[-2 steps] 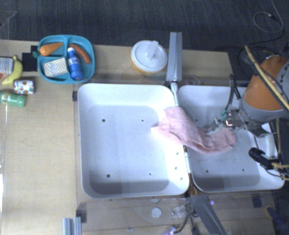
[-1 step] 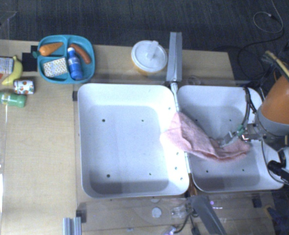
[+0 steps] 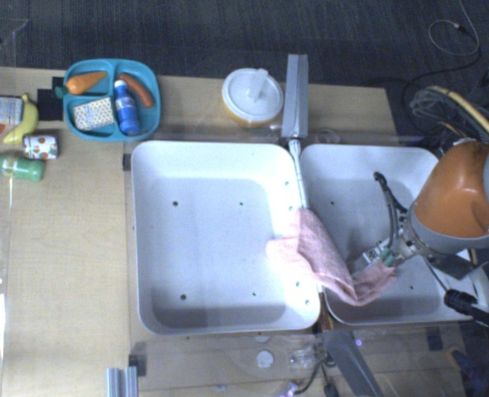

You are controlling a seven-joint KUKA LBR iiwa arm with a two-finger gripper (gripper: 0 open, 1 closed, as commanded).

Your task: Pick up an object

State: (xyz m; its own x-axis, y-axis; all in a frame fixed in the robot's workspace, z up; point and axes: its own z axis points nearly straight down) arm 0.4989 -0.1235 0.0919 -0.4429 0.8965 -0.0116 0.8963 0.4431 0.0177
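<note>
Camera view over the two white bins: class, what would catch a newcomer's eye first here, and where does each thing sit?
A pink cloth lies draped over the divider between the left bin and the right bin. The arm's orange band looms at the right, with the end effector low in the right bin at the cloth's end. A blue tray of toy food sits at upper left.
</note>
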